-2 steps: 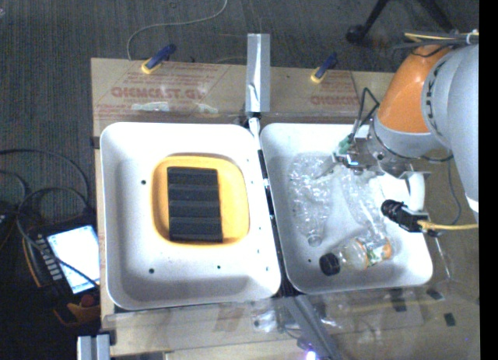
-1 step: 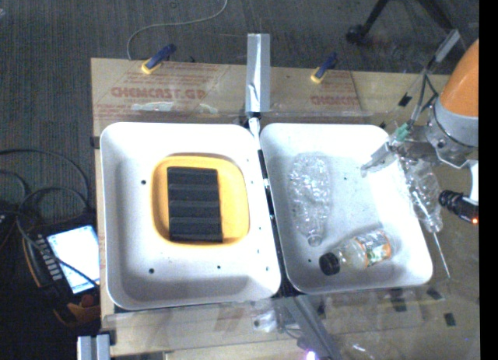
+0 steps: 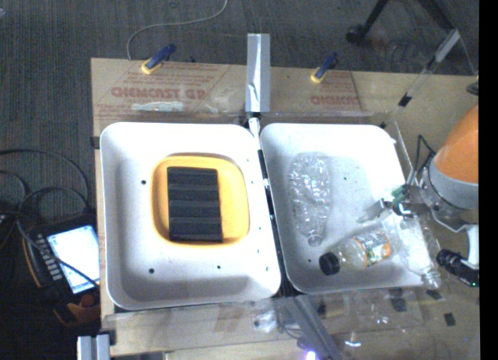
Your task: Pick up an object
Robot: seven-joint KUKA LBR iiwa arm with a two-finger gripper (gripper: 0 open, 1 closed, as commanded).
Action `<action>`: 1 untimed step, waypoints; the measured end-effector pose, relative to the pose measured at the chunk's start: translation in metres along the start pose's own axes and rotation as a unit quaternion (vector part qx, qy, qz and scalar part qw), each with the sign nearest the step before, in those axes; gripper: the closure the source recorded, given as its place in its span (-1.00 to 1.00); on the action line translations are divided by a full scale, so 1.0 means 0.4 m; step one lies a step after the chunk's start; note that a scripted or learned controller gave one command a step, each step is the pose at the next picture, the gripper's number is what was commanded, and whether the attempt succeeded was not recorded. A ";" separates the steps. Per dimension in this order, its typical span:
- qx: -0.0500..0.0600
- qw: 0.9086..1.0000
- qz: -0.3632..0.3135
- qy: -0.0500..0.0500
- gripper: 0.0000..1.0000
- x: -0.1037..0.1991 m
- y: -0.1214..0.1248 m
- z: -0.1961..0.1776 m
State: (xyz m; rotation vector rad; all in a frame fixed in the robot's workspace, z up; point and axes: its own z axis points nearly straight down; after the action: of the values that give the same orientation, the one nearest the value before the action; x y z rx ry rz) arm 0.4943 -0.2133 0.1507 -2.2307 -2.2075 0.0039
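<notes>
- Nearest, in the right bin (image 3: 272, 156), a clear bottle with a black cap (image 3: 359, 252) lies on its side near the front wall.
- Just beyond it lies a crushed clear plastic bottle (image 3: 310, 193), also on the bin floor.
- In the left bin (image 3: 117, 148) sits a yellow tray holding a black ribbed block (image 3: 194, 204).
- The arm (image 3: 461, 166) leans over the right bin's right edge; the jaws (image 3: 395, 204) seem low there, but glare hides them, so I cannot tell their state.
- Nothing looks lifted; the pick remains to be done.
</notes>
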 end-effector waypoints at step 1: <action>-0.018 0.996 -0.088 -0.003 -1.00 -0.003 0.007 0.129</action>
State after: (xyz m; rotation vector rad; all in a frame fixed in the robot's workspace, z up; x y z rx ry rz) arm 0.4968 -0.2143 0.0990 -2.0461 -2.4191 -0.0304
